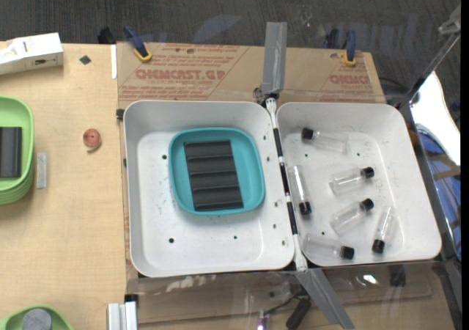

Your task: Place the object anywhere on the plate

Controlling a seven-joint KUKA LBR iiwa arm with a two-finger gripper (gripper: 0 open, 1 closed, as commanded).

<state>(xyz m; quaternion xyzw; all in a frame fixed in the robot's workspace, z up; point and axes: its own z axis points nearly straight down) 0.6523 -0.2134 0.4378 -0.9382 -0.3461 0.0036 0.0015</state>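
Vials [352, 181], clear with black caps, lie scattered right of the teal plate [253, 174], which carries a black ribbed block [212, 175].

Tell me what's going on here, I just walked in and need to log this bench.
Nothing is being handled at this moment. The left bin holds a teal plate with a black ridged block lying on it. The right bin holds several clear vials with black caps, scattered loose and lying on their sides. None of the vials is on the plate yet.
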